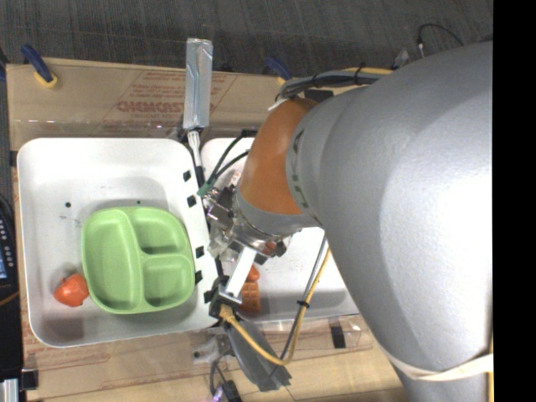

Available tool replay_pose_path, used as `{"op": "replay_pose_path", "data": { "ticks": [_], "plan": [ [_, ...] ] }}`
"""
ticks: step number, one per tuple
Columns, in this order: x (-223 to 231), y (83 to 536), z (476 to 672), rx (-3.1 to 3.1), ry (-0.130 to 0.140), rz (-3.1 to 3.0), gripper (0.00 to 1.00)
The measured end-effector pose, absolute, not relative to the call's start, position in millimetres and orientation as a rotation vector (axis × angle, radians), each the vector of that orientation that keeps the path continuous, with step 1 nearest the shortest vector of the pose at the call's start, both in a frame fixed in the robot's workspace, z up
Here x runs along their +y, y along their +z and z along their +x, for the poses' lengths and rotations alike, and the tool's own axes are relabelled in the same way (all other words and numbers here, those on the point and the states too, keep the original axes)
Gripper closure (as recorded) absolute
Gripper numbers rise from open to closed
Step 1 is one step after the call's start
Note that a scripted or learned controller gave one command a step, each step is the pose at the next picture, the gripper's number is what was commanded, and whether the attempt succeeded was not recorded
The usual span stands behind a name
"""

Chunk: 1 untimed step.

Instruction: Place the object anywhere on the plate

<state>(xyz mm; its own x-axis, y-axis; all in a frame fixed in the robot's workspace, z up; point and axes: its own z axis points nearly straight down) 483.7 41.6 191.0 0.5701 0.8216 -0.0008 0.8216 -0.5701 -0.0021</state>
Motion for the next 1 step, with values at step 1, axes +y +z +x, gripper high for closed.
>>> {"op": "replay_pose_path", "data": {
  "ticks": [1],
  "plan": [
    [105.9,117.6,474.0,-1.789,0.012,-2.576,1.0]
  ]
}}
